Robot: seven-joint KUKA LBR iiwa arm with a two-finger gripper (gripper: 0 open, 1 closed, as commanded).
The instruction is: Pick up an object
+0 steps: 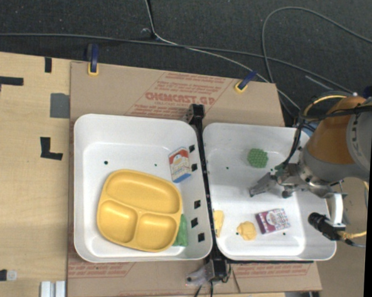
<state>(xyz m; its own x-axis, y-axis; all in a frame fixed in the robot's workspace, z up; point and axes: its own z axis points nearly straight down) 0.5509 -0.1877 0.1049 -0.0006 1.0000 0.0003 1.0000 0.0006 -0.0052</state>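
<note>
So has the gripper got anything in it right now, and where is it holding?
Nothing is held. The gripper hovers open over bare floor of the right bin, apart from the green ball and purple packet.

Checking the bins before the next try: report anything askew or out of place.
The small carton in the left bin leans tilted against the dividing wall, and a green item is wedged between the yellow tray and the wall. Nothing looks spilled.

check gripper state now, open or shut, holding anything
gripper: over the right bin, nothing seen between its fingers; open or closed cannot be told.
</note>
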